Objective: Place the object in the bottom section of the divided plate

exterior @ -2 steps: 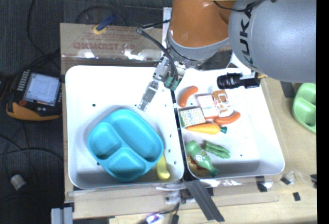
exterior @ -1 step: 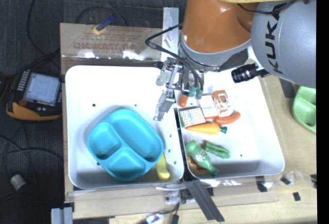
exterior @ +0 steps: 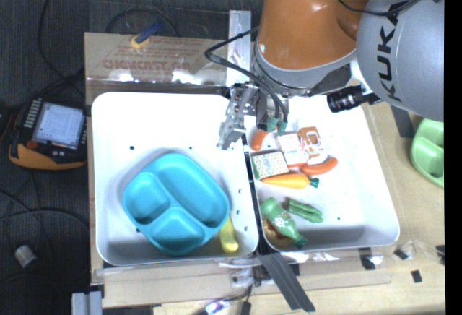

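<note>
A blue divided plate (exterior: 175,201) lies in the left white bin (exterior: 115,118), with two small sections toward the front and left and a larger one at the back. A yellow banana-like toy (exterior: 228,234) lies against the plate's front right rim. My gripper (exterior: 247,122) hangs over the wall between the two bins, at the back, above and to the right of the plate. I see nothing clearly held in it. Just to its right sits an orange-red toy (exterior: 259,139) in the right bin.
The right bin (exterior: 368,198) holds a small patterned box (exterior: 268,162), a white and orange package (exterior: 302,147), a carrot (exterior: 286,180), a red chili (exterior: 322,167) and green toys (exterior: 291,219). The arm's orange band (exterior: 310,10) looms over the back. A green object (exterior: 432,147) sits far right.
</note>
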Controlling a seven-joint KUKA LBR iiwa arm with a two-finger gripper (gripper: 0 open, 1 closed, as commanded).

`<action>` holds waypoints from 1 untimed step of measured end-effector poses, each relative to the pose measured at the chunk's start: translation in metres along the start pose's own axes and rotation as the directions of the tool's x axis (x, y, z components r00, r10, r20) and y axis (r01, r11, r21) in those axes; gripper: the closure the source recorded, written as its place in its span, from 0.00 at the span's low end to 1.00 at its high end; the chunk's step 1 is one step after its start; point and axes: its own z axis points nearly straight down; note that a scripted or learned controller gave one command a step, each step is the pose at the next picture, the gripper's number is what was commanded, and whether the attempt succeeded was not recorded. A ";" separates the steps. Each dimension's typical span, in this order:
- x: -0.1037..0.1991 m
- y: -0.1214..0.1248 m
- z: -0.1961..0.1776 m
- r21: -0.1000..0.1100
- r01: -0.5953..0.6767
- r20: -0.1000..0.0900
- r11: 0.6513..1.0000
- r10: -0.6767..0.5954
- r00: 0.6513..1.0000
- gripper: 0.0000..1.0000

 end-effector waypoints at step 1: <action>0.018 -0.008 0.020 0.000 0.136 -0.004 0.991 -0.136 0.991 1.00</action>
